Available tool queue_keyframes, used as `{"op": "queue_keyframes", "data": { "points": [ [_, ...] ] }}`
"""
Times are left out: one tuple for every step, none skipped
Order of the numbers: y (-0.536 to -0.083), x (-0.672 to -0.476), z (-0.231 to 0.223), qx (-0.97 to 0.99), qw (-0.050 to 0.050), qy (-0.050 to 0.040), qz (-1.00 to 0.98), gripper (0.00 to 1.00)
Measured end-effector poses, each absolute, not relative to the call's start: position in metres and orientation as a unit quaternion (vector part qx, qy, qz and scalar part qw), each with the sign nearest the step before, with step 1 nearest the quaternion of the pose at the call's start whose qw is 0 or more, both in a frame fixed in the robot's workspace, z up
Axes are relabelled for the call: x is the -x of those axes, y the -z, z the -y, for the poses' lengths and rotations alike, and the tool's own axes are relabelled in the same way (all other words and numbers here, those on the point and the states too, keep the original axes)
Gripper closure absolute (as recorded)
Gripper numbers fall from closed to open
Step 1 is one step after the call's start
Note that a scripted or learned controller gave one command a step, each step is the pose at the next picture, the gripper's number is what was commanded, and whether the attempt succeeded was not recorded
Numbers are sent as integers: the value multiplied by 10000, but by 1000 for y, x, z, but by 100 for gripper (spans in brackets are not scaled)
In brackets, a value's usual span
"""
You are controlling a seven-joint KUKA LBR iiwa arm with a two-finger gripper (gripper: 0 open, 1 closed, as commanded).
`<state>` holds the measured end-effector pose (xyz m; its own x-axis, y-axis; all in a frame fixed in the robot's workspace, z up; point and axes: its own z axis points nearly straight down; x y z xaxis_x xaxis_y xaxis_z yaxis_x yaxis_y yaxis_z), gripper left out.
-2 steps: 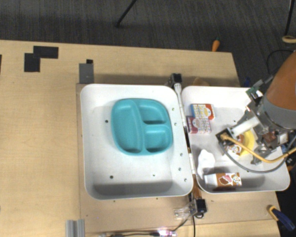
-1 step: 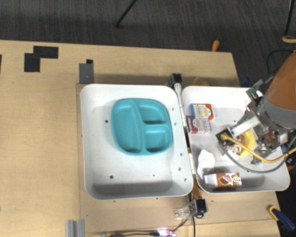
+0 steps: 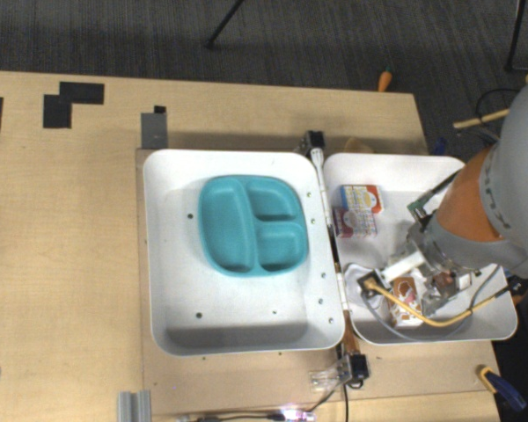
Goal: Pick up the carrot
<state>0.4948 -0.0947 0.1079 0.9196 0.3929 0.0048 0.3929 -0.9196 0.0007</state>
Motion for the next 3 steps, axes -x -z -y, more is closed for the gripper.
{"op": "queue_keyframes", "data": {
  "points": [
    [-106,-563,160,9064,-12,6,4225,0],
    [-85,-580,153,9703,0,10,2420,0],
    [-97,-583,152,9685,-9,22,2489,100]
  ]
}}
